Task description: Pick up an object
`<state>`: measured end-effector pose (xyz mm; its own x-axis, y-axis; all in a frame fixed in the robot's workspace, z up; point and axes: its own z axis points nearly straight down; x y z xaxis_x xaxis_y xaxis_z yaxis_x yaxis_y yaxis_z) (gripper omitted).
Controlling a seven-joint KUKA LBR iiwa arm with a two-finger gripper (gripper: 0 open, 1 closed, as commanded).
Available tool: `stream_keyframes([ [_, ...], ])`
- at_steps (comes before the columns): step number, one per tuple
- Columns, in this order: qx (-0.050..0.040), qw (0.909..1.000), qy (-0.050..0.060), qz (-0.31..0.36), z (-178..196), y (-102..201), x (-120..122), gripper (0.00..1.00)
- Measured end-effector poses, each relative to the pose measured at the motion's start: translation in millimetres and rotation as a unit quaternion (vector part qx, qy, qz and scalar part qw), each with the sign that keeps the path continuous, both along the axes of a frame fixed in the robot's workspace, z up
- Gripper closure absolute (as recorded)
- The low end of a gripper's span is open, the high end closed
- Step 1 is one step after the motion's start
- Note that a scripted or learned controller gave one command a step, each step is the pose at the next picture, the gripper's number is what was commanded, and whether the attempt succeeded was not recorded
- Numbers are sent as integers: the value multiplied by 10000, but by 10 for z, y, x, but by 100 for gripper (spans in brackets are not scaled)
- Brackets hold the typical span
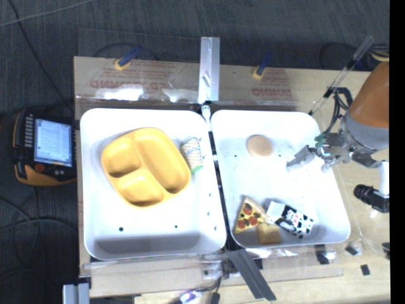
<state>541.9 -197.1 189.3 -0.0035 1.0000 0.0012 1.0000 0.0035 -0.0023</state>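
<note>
In the right bin a round tan disc lies near the back. At the front sit a toy pizza slice, a brown wedge, a small white piece and a black-and-white spotted block, all close together. My gripper hangs over the bin's right side, to the right of the disc and behind the front cluster. Its fingers are spread open with nothing between them.
The left bin holds a yellow divided plate and a small patterned object with a green edge by the divider. A handheld screen unit lies left of the bench. A metal post stands behind the bins.
</note>
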Motion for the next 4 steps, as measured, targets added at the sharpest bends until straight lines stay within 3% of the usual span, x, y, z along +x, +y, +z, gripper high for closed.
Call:
stream_keyframes([
  [1,-7,9970,2,773,-781,487,654,0],
  [2,-27,9972,-53,746,-1003,738,1293,0],
  [3,-51,9971,-57,755,-898,736,1299,100],
  [4,-7,9977,-2,673,135,978,731,100],
])
